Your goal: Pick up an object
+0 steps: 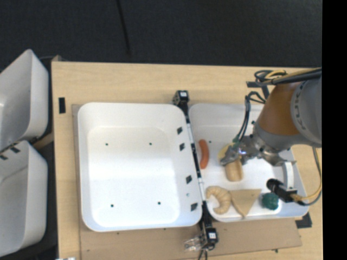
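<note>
Work was only partly done: the gripper (pixel 232 157) hung low in the right bin (pixel 217 112), just above a tan bread roll (pixel 234 171) that lay unlifted, its grip too blurry to tell.

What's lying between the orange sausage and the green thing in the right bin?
In the camera view, the tan bread-like piece lies between the orange sausage and the green thing, with the hand just above it.

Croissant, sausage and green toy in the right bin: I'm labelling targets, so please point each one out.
croissant (pixel 219 197), camera view, middle of its curved body.
sausage (pixel 204 154), camera view, middle of its length.
green toy (pixel 269 201), camera view, centre of its top.
</note>
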`<state>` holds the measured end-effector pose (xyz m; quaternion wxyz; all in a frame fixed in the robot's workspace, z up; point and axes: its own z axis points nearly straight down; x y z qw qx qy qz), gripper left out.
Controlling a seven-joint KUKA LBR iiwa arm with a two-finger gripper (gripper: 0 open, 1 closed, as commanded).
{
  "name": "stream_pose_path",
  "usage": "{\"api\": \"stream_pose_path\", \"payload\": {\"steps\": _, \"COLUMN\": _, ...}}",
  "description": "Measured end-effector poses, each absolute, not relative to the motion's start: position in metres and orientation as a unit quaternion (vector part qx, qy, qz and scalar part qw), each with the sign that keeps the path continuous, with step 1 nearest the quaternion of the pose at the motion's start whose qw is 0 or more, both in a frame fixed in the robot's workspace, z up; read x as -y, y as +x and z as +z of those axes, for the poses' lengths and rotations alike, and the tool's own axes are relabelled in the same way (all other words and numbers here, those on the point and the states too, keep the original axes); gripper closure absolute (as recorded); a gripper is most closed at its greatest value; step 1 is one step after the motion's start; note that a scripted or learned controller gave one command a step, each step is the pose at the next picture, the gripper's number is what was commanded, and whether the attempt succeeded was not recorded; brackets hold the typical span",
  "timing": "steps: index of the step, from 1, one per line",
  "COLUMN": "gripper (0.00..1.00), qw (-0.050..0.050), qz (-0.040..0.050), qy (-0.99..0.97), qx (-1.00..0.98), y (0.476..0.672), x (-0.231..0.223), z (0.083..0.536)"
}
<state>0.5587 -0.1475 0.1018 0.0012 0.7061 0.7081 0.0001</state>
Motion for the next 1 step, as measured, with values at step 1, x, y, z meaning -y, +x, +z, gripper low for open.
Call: {"api": "stream_pose_path", "payload": {"steps": 1, "gripper": 1.00, "qw": 0.000, "qz": 0.0008, "qy": 0.705, "qx": -0.709, "y": 0.5076, "x": 0.0464, "z": 0.2042}}
